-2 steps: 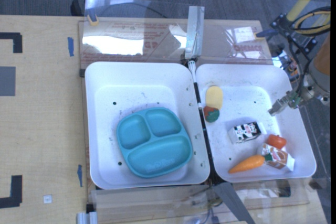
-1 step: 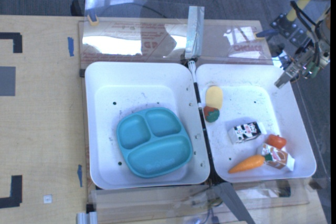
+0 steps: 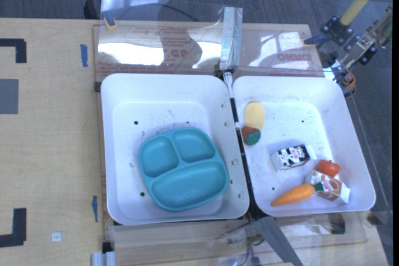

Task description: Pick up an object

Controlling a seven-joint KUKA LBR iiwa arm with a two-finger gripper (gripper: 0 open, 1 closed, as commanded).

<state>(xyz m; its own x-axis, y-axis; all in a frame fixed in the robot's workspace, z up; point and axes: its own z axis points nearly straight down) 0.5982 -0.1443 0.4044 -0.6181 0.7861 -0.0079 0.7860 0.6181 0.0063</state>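
Altogether, one blue plate (image 3: pixel 182 169), one carrot (image 3: pixel 293 195), one bottle (image 3: pixel 329 184); tool state unclear.

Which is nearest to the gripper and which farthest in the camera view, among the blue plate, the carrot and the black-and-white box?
From the gripper, by the right bin's far right corner:
1. Black-and-white box, middle of the right bin.
2. Carrot, right bin's near side.
3. Blue plate, left bin.
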